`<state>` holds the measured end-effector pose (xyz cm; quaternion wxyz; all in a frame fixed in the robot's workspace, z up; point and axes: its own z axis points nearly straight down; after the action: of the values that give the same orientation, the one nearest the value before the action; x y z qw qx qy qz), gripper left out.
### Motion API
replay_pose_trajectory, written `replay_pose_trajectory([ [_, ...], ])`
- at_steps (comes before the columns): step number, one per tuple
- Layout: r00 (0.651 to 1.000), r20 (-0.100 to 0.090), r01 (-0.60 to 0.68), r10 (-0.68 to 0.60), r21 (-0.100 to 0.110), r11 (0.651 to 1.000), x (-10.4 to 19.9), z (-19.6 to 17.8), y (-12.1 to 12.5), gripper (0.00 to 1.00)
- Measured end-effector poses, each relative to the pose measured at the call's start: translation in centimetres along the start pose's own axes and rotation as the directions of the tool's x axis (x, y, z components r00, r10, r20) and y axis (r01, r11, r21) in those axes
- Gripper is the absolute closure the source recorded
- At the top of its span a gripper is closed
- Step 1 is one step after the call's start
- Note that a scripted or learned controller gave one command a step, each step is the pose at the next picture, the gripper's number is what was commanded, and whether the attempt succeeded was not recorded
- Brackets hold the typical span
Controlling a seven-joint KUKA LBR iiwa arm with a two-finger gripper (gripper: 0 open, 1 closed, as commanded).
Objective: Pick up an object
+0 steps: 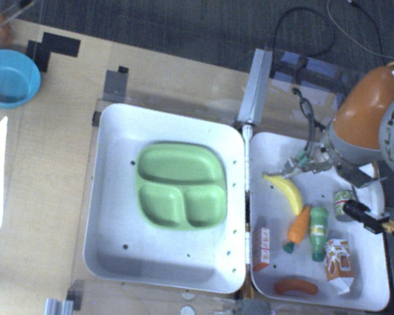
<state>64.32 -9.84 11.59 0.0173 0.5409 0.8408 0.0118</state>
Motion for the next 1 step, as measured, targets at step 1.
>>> replay_pose_trajectory([
  [1, 1.0, 0.0, 0.0, 0.0, 0.0, 1.0, 0.0, 0.01, -0.01, 0.0],
])
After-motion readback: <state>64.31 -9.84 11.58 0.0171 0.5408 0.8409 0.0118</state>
